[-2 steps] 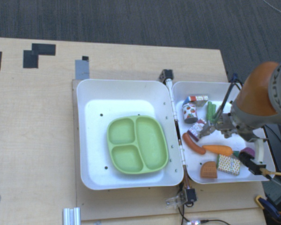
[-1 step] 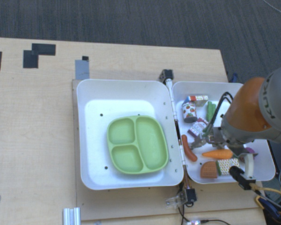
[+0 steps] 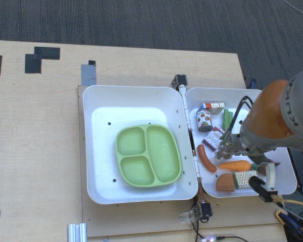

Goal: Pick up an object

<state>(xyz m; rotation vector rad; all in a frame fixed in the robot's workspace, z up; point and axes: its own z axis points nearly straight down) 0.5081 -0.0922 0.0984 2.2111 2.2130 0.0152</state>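
Pale wooden bench [image 3: 35, 150]; dark grey carpet [image 3: 141, 14] beyond

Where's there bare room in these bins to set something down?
The left bin has a bare white strip between its walls and the green divided plate, widest along the back and left. The plate's three compartments are bare too. The right bin is crowded: sausage, carrot and packets, with the arm above.

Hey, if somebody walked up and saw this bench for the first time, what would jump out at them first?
Most likely the green divided plate, lying alone in the left bin. Next, the grey arm with its orange band, reaching in from the right over the right bin, its claw low among a clutter of toy food: a red sausage, an orange carrot and a small carton.
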